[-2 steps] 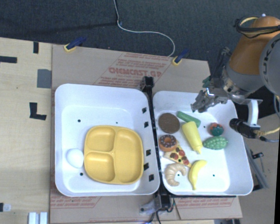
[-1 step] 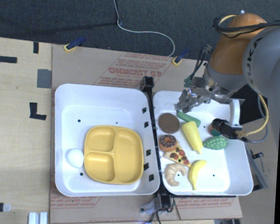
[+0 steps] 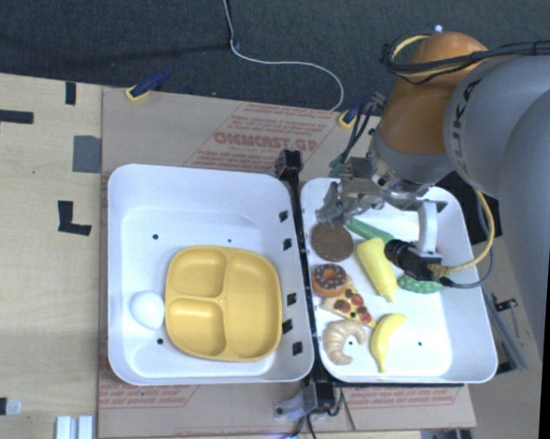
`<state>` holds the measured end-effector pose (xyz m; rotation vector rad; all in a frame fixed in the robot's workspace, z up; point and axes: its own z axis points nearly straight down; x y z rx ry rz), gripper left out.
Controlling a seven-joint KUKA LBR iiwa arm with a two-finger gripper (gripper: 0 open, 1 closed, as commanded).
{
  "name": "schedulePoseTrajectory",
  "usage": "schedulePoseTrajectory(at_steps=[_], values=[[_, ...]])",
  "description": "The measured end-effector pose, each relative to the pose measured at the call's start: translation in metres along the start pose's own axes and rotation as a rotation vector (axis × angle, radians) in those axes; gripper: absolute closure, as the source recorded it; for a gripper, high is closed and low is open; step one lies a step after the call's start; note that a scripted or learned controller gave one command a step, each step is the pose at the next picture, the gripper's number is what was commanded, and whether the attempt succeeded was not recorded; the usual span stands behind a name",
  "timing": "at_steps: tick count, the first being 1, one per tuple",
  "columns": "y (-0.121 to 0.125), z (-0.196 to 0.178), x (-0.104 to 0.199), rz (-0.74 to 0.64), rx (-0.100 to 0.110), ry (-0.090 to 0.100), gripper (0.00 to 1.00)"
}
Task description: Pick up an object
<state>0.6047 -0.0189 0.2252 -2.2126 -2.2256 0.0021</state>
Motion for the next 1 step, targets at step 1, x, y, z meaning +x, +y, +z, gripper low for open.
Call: schedulePoseTrajectory(at_steps=[1], values=[[-0.0098, 0.0107, 0.0544, 0.000, 0.001, -0.001, 1.00]])
